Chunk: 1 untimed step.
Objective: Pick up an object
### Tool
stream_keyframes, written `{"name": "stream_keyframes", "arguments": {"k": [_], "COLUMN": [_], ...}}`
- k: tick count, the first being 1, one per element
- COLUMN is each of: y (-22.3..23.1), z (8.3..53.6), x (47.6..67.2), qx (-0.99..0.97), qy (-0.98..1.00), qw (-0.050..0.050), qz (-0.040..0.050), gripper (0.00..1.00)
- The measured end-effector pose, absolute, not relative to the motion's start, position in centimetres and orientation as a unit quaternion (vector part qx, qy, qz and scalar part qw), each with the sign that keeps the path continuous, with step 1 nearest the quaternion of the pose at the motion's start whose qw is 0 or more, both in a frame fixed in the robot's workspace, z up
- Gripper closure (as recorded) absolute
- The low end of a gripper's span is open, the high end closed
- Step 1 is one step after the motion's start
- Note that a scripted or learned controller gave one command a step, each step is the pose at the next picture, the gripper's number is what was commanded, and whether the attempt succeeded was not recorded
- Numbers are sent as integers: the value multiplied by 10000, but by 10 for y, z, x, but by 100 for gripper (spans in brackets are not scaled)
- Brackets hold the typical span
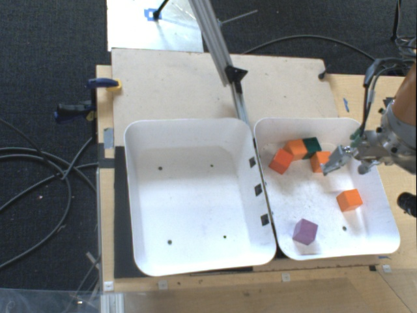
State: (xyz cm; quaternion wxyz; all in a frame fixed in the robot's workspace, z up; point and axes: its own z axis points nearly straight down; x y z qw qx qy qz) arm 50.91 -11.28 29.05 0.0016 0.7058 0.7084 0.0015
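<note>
The right bin (378, 233) holds several small blocks. An orange block (281, 160), a second orange block (297, 149) and a dark green block (312, 146) cluster at its far left. A third orange block (318, 161) sits just right of them, partly behind a finger. Another orange block (349, 199) lies alone toward the right wall, and a purple block (305, 231) rests near the front. My gripper (345, 164) hangs over the bin's upper right, open, with its left finger (331, 162) against the third orange block. Nothing is between the fingers.
The left bin (137, 175) stands beside the right one, with a shared wall between them (260, 188). A slanted metal pole (215, 38) crosses the bench behind the bins. Cables (39, 168) lie on the floor at left, and a blue clamp (98, 83) grips the bench corner.
</note>
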Motion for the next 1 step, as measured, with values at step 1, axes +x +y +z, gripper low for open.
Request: {"name": "stream_keyframes", "arguments": {"k": [1], "y": [-122], "z": [158], "x": [630], "qx": [7046], "qy": [7096], "qw": [-3], "qz": [-8], "gripper": [0]}}
